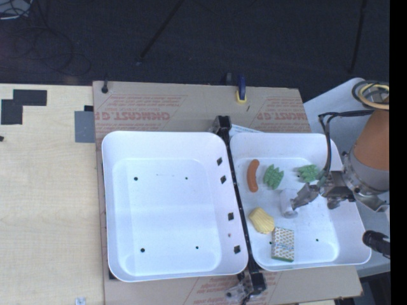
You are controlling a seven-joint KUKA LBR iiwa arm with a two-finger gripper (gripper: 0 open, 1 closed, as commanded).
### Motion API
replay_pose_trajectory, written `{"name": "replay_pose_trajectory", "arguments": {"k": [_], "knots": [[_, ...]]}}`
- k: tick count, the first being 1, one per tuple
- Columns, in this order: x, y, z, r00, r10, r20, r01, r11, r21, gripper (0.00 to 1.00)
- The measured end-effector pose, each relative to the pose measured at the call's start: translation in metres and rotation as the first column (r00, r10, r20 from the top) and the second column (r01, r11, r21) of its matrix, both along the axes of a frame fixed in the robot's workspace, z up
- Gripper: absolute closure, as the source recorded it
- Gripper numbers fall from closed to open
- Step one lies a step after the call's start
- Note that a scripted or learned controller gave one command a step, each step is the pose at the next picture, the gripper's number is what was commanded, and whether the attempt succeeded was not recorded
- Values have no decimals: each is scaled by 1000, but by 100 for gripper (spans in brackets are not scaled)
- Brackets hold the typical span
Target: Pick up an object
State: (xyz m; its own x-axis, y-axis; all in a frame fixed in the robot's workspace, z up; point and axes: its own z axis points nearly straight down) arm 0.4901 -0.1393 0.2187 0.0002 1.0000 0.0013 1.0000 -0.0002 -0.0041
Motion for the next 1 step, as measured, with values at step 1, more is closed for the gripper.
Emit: {"name": "replay_pose_trajectory", "arguments": {"k": [1], "knots": [[102,-44,97,1000,4,19,-4,1000,-8,0]]}}
